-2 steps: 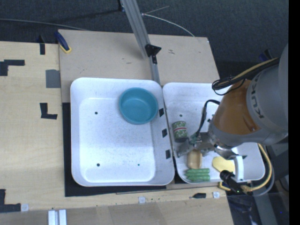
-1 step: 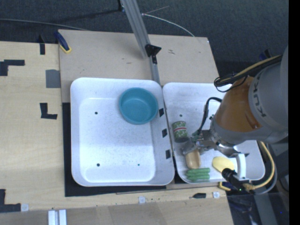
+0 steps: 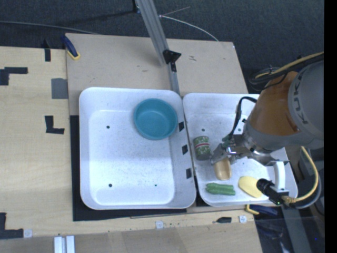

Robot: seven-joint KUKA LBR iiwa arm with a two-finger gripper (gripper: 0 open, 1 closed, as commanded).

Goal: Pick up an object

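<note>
Tan rounded block [image 3: 222, 170] – smooth, upright – under tool [image 3: 221, 156]; tool's grip state unclear.

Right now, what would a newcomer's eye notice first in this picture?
Probably the teal bowl, alone at the far right of the left bin. Next, the grey and orange arm, its gripper low in the right bin among a green can, a tan piece, a green vegetable and a yellow piece.
</note>
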